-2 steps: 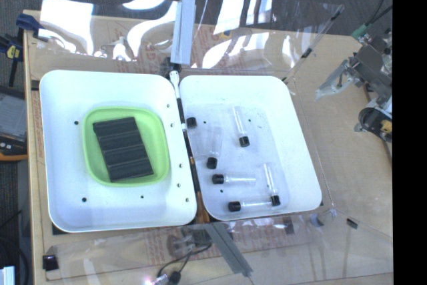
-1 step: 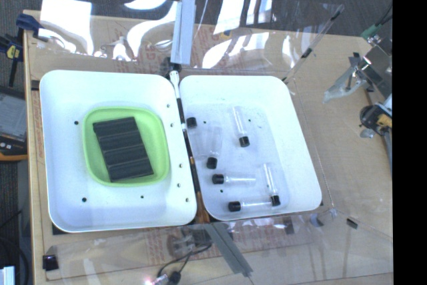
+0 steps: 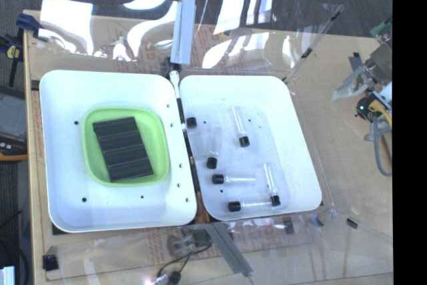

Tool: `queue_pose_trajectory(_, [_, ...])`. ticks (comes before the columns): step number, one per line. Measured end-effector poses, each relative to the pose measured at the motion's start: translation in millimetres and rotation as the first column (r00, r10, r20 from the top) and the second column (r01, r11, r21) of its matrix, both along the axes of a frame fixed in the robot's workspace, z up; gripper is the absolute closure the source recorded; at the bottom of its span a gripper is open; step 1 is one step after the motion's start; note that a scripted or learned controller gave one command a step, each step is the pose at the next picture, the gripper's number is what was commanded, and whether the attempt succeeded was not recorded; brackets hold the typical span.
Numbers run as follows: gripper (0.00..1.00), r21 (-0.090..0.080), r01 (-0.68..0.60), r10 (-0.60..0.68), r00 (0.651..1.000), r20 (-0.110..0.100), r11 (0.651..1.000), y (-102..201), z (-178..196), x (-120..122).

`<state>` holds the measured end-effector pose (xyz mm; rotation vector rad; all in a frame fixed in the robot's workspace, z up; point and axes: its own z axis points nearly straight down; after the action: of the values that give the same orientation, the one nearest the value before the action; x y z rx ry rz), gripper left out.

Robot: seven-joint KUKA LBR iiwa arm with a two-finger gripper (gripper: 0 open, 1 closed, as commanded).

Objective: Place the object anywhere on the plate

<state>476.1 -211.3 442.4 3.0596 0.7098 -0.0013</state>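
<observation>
1. The camera view looks down at a slant on a wooden bench (image 3: 333,163) bearing two shallow white bins side by side, with clear plastic panels standing behind and around them.
2. The left bin (image 3: 60,197) holds a lime-green square plate (image 3: 92,130) near its middle. On the plate lies a dark, ribbed rectangular block (image 3: 123,149), tilted a little so its long side runs from upper left to lower right.
3. The right bin (image 3: 293,143) holds several clear plastic tubes with black caps — the objects to be placed. One tube (image 3: 240,127) lies near the bin's centre top, its cap pointing toward the viewer. Another tube (image 3: 270,185) lies at the lower right, cap at its near end. A third tube (image 3: 233,179) lies crosswise in the lower middle, cap to the left, and a fourth tube (image 3: 248,205) lies along the near edge, cap also to the left.
4. Two black caps, one (image 3: 191,122) near the bin's left wall and one (image 3: 211,162) below it, mark further tubes whose clear bodies are hard to make out.
5. At the right edge of the view, above the bare bench and well apart from both bins, part of the robot's gripper (image 3: 373,87) shows — grey metal with cables. Whether it is wide or narrow cannot be told.
</observation>
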Motion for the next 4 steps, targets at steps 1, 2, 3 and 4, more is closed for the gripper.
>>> queue_pose_trajectory(1, [0.0,0.001,0.232,-0.232,0.973,-0.003,0.973,1,-1,33])
queue_pose_trajectory(2, [0.0,0.003,0.248,-0.248,0.969,-0.004,0.969,0,-1,0])
queue_pose_trajectory(3, [0.0,0.004,0.246,-0.246,0.969,-0.005,0.969,1,-1,0])
queue_pose_trajectory(4, [0.0,0.001,0.245,-0.245,0.97,-0.002,0.97,109,0,3])
